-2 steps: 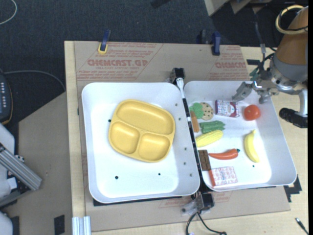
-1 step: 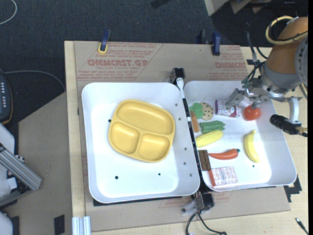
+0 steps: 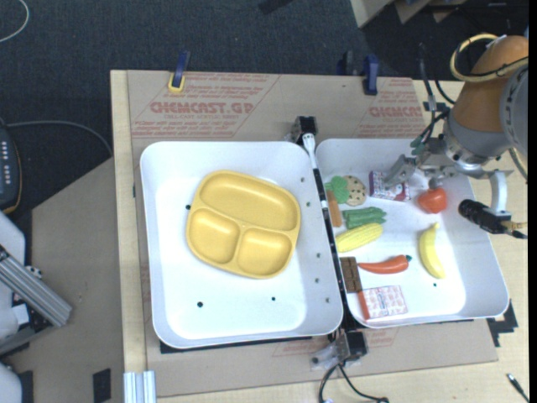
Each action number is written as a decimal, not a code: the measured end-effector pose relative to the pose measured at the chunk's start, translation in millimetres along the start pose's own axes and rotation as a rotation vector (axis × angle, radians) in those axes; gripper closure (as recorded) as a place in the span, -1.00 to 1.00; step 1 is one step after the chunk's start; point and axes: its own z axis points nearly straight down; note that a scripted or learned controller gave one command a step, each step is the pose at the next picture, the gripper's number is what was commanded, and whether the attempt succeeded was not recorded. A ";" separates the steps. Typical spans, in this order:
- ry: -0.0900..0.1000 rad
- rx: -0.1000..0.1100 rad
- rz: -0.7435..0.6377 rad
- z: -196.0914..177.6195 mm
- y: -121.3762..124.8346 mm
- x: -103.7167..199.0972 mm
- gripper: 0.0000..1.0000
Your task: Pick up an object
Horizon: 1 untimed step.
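Two shallow white plastic bins with rounded corners sit side by side on a cardboard-covered tabletop [image 3: 252, 99]. The left bin [image 3: 168, 292] carries a glossy yellow divided plate [image 3: 243, 222], rounded and moulded into three compartments. The right bin [image 3: 478, 292] holds small toy foods: a round red tomato [image 3: 433, 200], a curved yellow banana [image 3: 431, 251], a long red chili pepper [image 3: 385, 264], a bumpy yellow corn cob [image 3: 358, 238], a green pepper [image 3: 364, 217] just above the corn, a speckled cookie [image 3: 355, 190], a flat pink-and-white packet [image 3: 383, 301] near the front edge, and a red-and-white wrapper [image 3: 389, 186] at the back.

The grey arm with its orange band reaches in from the right, and the end effector [image 3: 424, 163] hangs low over the back of the right bin. Whether it is open or closed cannot be told from this angle, and nothing is seen gripped in it. The tomato lies just in front of the end effector, the wrapper just to its left; the banana and chili pepper lie farther toward the front.
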 end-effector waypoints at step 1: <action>-0.002 -0.002 0.000 -10.2 0.5 -0.7 1.00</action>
